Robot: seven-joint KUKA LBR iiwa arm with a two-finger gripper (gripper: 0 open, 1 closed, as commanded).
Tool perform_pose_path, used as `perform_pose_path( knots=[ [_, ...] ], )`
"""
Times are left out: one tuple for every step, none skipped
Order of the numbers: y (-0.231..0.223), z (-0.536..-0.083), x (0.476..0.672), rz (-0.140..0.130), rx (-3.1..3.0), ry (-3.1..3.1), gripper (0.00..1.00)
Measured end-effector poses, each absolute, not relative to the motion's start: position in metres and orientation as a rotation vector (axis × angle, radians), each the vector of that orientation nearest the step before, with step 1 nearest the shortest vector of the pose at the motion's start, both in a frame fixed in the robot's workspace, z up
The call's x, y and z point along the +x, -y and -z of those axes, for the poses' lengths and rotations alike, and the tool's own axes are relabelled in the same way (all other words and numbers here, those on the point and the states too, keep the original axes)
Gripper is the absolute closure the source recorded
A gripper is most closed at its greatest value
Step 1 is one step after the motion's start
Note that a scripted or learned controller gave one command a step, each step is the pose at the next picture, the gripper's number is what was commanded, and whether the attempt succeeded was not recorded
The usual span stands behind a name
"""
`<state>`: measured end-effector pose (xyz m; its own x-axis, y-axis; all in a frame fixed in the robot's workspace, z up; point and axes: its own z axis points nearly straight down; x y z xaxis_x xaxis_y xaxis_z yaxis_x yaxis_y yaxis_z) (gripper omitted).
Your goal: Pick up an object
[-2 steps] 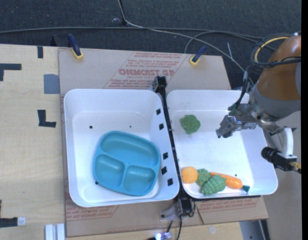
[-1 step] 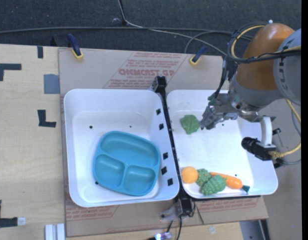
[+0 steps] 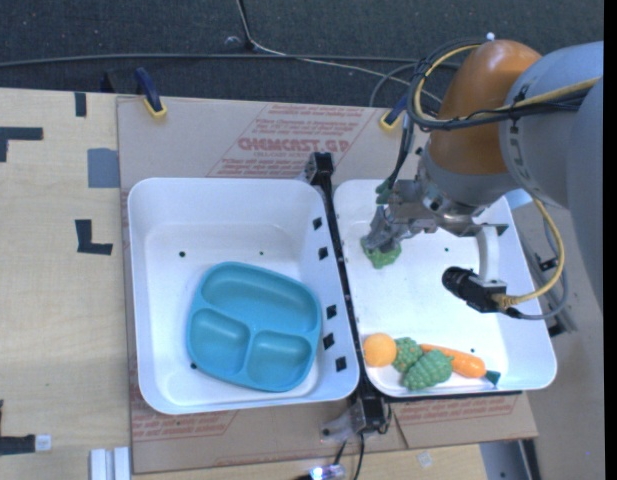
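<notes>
We are judging this to be the grasping step: the claw [image 3: 385,240] is sitting low in the right bin [image 3: 438,298], right on top of a small green piece [image 3: 385,256], probably a toy vegetable, which is peeking out just beneath its tips. We cannot tell whether the tips are spread or pressed together, because the wrist and its dark body are covering them from above, so we are not claiming that the green piece is held. That piece is lying on the bin floor directly under the claw, close to the divider between the two bins. The next move, as we are reading it, is calling for a firm close around the piece and then a straight lift, watching whether it is rising with the claw or staying on the floor. Well below the claw, along the near wall of the same bin, an orange ball [image 3: 379,349], a green bumpy toy [image 3: 422,365] and a carrot [image 3: 458,361] are lying bunched together. To the claw's left, across the divider, a blue tray [image 3: 253,325] is resting in the left bin [image 3: 168,228].
</notes>
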<state>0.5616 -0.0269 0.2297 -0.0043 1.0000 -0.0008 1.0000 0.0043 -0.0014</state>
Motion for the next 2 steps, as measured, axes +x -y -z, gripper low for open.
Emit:
perform_pose_path(
  knots=[
    [-0.023, -0.228, 0.575, -0.001, -2.213, 2.228, 1.00],
    [-0.061, -0.233, 0.601, 0.001, -2.215, 2.227, 1.00]
  ],
)
